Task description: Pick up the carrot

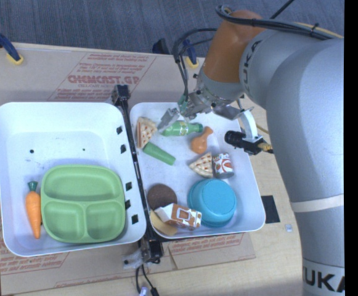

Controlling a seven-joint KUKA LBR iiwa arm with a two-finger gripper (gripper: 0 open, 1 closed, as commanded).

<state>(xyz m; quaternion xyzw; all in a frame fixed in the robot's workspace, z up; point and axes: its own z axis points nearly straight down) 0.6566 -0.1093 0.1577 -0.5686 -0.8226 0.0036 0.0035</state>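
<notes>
Fingers of the gripper [174,117] look spread apart, over a green bottle [183,129] at the far end of the right bin [257,193]; nothing sits between them. Your carrot [34,209] lies in the left bin [6,128], touching the green plate [83,202]. If you descend here, you may grasp the wrong item.

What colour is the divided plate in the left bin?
Light green, seen in the camera view: the divided plate beside the carrot.
</notes>
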